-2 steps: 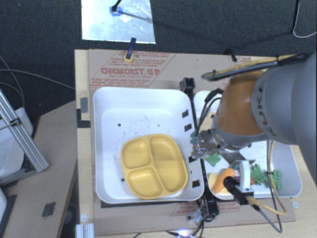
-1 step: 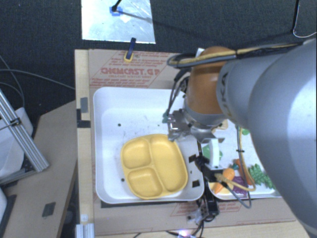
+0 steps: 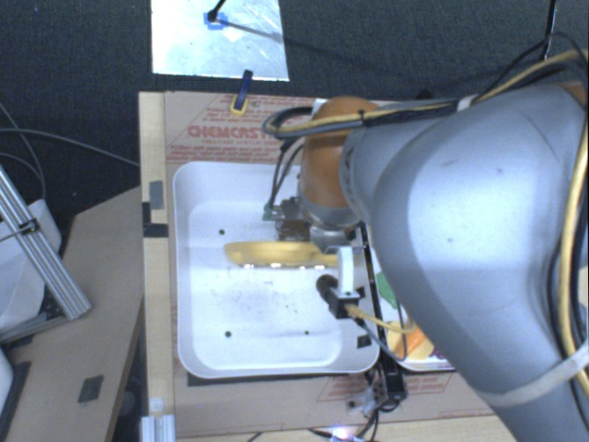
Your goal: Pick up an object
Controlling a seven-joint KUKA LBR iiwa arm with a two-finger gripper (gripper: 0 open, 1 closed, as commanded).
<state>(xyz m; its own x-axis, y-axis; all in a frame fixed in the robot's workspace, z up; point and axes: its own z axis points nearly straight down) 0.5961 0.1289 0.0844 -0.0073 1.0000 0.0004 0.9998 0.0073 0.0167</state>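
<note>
The right side of the view is taken up by the grey robot arm [image 3: 460, 247], whose orange band [image 3: 327, 164] is seen above the wrist. The arm is reached down over the near-right part of the left bin.

A brown cardboard sheet with red lettering [image 3: 212, 132] is spread under both bins.

The shallow white left bin [image 3: 184, 247] is seen almost whole. Its floor is marked with faint dark specks. The white right bin [image 3: 431, 365] is mostly covered by the arm, and a strip of its near rim is visible.

The gripper [image 3: 322, 240] is lowered at the right end of a flat, elongated yellow object [image 3: 271, 253]. This object is laid crosswise on the floor of the left bin, towards the right wall, with its right end hidden under the gripper. Whether the gripper is spread or closed cannot be told, since its tip is hidden by the wrist; it cannot be told either whether the yellow object is touched.

A small green piece [image 3: 385, 293] and a small orange piece [image 3: 416, 343] are glimpsed in the right bin, beside the arm.
</note>
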